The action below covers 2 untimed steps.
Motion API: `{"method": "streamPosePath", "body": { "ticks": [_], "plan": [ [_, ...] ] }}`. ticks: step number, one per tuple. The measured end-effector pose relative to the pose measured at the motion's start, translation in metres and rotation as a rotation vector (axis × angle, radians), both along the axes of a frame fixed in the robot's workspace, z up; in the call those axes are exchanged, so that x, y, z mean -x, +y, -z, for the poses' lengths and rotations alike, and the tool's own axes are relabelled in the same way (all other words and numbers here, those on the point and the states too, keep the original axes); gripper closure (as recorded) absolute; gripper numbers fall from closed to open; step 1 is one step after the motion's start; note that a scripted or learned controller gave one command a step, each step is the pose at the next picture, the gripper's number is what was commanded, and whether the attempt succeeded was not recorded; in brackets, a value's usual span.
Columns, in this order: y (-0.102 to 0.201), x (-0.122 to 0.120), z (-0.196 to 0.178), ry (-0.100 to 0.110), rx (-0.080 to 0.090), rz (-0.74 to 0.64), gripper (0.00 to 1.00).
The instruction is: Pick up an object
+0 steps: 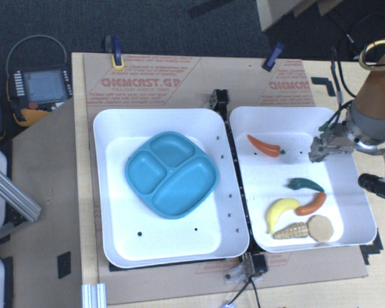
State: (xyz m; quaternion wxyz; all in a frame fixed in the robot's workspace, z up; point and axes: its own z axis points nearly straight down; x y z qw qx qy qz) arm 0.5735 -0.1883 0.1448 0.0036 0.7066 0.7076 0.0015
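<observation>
Toy carrot (264, 146) in right bin (366, 223), papered bench (147, 82), dark carpet (83, 11), tool (321, 147) grip unclear

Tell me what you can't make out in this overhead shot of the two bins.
- Pincer, camera view: too small and blurred to tell whether it is open or shut.
- Arm, camera view: cut off by the right edge above the orange band.
- Cone-shaped toy and round tan piece in the right bin: too small to identify.
- Green item: too small to name.
</observation>
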Motion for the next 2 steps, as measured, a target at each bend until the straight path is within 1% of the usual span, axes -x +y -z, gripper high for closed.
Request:
{"method": "streamPosePath", "body": {
  "ticks": [1,2],
  "plan": [
    [-0.001,0.003,-0.052,0.0,0.0,0.0,1.0],
    [-0.001,0.002,-0.074,0.002,-0.001,0.0,1.0]
  ]
}}
